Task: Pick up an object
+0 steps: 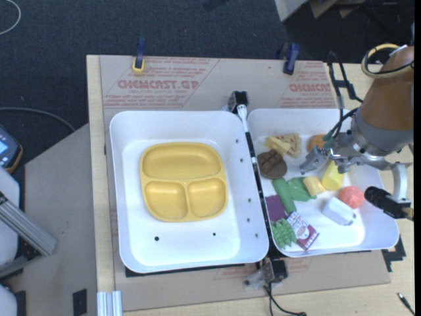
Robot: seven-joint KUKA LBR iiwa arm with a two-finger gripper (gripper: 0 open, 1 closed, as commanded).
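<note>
The right bin (pixel 378 232) holds several small objects. My gripper (pixel 327 159) hangs low over the bin's middle right, just above a yellow block (pixel 333 176) and below an orange piece (pixel 317 141). Nothing is visibly held. To the left lie a tan cheese-like wedge (pixel 284 143) and a round brown cookie (pixel 272 164). Green pieces (pixel 289 191) and a small yellow piece (pixel 311 186) sit in the centre. A pink-red ball (pixel 352 196) and a white cylinder (pixel 338 211) lie below the gripper. A purple piece (pixel 274 206) and a printed packet (pixel 296 231) lie near the front rim.
The left bin (pixel 125 176) carries a yellow three-compartment plate (pixel 183 180). A black divider rail (pixel 250 163) runs between the bins. The arm's orange band (pixel 388 97) and grey wrist cover the right bin's far right corner. Blue clamps (pixel 290 58) hold the board behind.
</note>
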